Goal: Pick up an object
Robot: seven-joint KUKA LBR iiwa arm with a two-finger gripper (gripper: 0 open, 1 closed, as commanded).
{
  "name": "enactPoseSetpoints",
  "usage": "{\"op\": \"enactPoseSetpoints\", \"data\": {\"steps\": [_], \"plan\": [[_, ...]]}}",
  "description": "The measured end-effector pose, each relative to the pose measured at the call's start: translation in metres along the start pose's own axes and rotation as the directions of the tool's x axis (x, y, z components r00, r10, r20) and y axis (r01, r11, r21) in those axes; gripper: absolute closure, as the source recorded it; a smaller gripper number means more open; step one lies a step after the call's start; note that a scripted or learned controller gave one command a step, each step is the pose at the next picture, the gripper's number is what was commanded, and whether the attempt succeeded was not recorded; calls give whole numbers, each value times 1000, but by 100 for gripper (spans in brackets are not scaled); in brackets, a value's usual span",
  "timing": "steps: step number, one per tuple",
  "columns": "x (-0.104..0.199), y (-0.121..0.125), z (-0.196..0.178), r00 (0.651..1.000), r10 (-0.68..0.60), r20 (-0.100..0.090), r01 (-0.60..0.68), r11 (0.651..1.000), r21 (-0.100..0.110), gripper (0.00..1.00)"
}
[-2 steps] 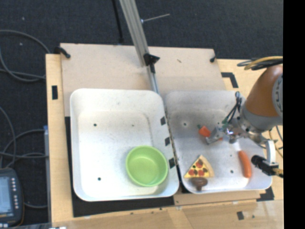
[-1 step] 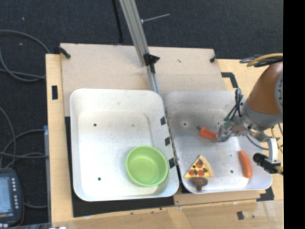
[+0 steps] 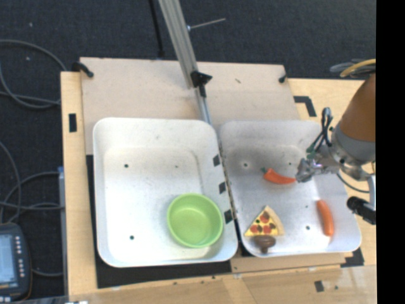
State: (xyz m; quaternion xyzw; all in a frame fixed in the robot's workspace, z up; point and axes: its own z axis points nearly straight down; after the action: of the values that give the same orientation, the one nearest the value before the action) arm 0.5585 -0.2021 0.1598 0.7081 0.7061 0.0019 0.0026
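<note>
Right of centre, the red pepper (image 3: 279, 177) lies roughly level — stem tip left; gripper (image 3: 306, 170) at its right end, claw state possibly unreadable.

A robotics lab: a wooden bench (image 3: 266, 94) with two white bins (image 3: 114, 170), cables (image 3: 19, 94) over dark carpet.

Single fixed camera above bench (image 3: 152, 87) — looks down at slant, both bins in frame.
</note>
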Motion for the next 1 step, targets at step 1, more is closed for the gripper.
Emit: {"op": "enactPoseSetpoints", "data": {"steps": [1], "plan": [[-3,-1,-64,1000,-6,2,6,1000,-3,100]]}}
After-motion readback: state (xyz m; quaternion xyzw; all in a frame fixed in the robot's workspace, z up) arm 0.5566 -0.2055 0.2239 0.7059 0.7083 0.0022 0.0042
